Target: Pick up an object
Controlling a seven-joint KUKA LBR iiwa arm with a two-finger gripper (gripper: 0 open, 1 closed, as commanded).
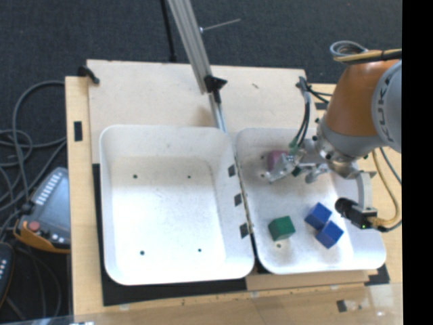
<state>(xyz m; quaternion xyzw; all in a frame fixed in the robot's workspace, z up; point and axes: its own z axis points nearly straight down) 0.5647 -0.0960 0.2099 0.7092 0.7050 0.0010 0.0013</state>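
— From where you stand, what is the arm over? The end effector (pixel 292 170) hangs low in the right bin (pixel 365 259), at its far half, with a small mauve object (pixel 275 159) just to the bin-divider side of it.

— Holding it? I would not say so. The mauve piece sits at the tip of the metal fingers (pixel 270 176), touching or nearly so, but I cannot tell whether it lies between them, nor how wide they are parted; the wrist and cables blur that spot.

— And the others? A green block (pixel 281 227) lies nearer the front edge, close to the divider, with two blue blocks (pixel 323 225) touching each other beside it, toward the arm's side. All three are well apart from the tool.

— So the nearest candidate? The mauve one, I judge: it lies toward the left bin (pixel 111 181) from the tool. Too small to show a long axis.
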